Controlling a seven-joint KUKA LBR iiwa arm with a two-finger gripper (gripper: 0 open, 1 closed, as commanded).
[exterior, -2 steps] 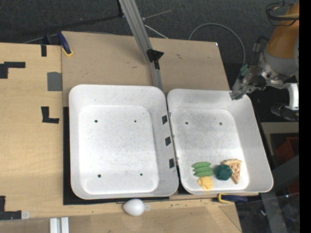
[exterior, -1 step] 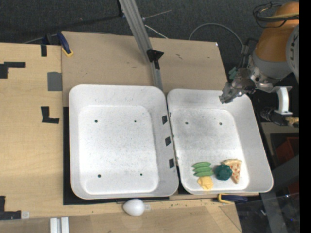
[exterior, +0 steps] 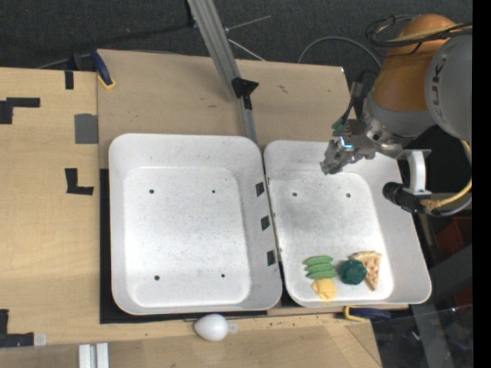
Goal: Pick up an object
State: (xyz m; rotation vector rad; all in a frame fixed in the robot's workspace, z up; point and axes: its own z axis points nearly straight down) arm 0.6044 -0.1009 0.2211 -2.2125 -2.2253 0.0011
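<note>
The tool (exterior: 335, 162) hangs over the far rim of the right bin (exterior: 399, 228); whether it is released or clenched cannot be told. The candidate objects, a green piece (exterior: 318, 266), a yellow piece (exterior: 324, 287), a dark green lump (exterior: 353, 272) and a tan wedge (exterior: 371, 267), cluster at the near edge, well apart from the tool. The left bin (exterior: 123, 205) adjoins on the table (exterior: 169, 90).

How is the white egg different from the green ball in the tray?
The egg is white and smooth-looking; the ball is dark green and looks bumpy. The egg lies outside the trays, on the bench in front of the left one; the ball sits inside the right tray, near its front edge. The egg lies alone; the ball is packed among other small toys. Both are small and rounded.
</note>
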